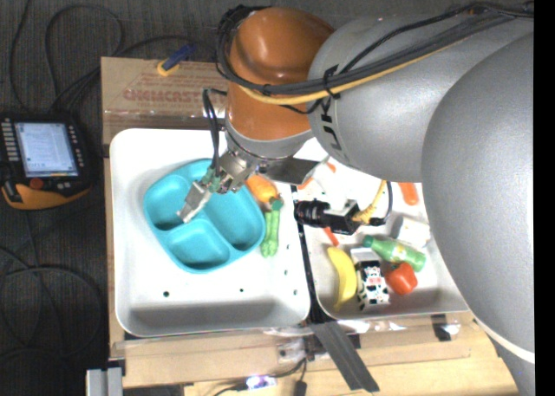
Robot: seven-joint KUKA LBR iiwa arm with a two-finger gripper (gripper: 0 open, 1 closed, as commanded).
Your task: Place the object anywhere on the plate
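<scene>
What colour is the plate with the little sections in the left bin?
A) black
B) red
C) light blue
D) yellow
C. The sectioned plate lying in the left bin is light blue, and the end effector sits just above it, with a carrot and a green bean at its right rim.

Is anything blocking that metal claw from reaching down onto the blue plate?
Nothing visible does. The gripper hangs directly over the blue plate in the left bin. The carrot and green vegetable lie beside the plate's right edge.
</scene>
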